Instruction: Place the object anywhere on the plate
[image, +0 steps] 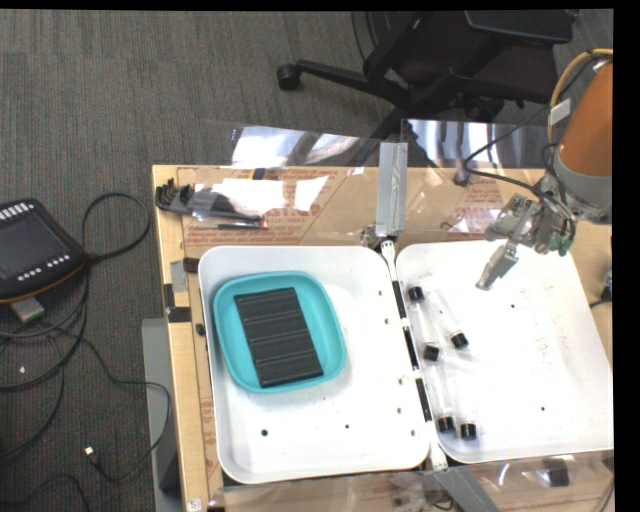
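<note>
From the camera view above, the pincer (497, 268) hangs over the far part of the right bin (560, 400); whether it is spread or pressed together cannot be told, and nothing shows in its grip. Well to its left, in the left bin (300, 440), a dark ridged block (279, 336) lies flat on the teal plate (228, 350). Below the pincer, small black-capped clear tubes (440, 325) lie scattered, hard to make out. The arm (585, 150) is cut off at the right.

Your one fixed camera: overhead, slanted, fairly distant; both bins (330, 455) lower frame, floor (110, 110) upper left.
</note>
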